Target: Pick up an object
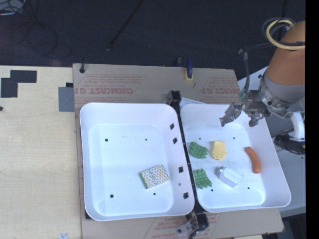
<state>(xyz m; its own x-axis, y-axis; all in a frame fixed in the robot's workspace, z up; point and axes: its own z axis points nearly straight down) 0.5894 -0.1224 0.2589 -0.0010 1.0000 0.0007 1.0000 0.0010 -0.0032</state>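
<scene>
Dark floor w/ cables behind a bench carrying a cardboard sheet (149, 83) and two white bins: left bin (94, 133) has a patterned sponge (154, 176); right bin (269, 193) holds an orange sausage (253, 159), yellow block (218, 150), two green pieces (198, 150) and a small grey-white box (227, 177). Task looks barely begun, nothing lifted yet, approach + grasp all left to do. Arm comes in from the right, wrist tilted over the right bin's back edge, gripper (240, 117) spread open and empty, well above the items.

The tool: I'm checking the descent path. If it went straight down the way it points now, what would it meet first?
Probably bare floor of the right-hand shallow white bin. The two-finger tool hangs over its upper part, apart from the yellow block and the orange sausage-shaped piece. Depth is unclear.
</scene>
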